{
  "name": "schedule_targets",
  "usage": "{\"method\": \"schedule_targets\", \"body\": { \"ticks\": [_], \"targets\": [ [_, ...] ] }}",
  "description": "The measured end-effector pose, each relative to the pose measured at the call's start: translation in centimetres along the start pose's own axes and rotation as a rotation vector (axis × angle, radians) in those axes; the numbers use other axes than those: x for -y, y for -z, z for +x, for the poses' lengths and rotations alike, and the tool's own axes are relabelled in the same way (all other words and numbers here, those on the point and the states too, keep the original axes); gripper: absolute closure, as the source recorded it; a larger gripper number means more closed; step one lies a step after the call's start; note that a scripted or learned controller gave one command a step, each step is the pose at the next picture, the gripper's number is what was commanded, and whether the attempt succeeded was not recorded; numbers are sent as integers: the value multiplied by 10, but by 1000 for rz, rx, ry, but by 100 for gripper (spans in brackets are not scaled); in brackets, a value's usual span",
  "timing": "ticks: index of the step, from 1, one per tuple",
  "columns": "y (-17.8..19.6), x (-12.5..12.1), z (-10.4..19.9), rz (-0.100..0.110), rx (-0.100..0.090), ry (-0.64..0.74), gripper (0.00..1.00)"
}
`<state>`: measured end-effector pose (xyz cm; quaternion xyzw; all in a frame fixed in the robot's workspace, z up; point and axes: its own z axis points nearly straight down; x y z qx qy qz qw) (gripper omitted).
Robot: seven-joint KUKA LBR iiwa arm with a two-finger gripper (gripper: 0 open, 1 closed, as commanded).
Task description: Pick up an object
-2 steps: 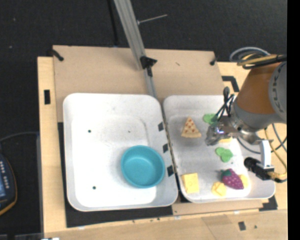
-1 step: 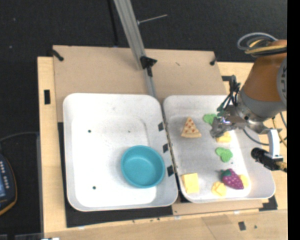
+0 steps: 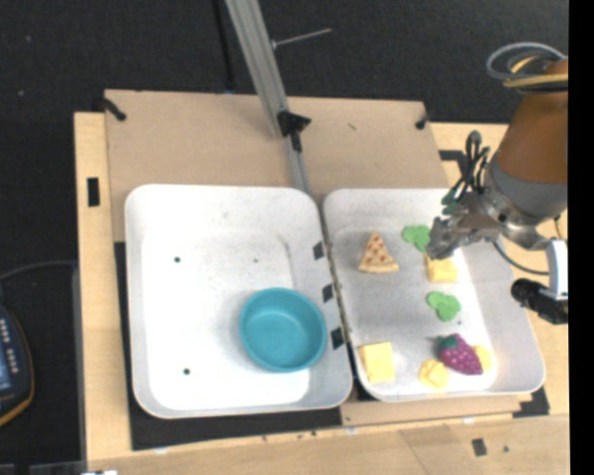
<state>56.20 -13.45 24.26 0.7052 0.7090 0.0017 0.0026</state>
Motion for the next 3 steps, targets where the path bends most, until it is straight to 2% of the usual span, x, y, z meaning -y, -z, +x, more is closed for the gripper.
{"method": "schedule_targets", "body": {
  "ticks": [3],
  "targets": [
    [8,5,174,3,-3,4,100]
  ]
}}
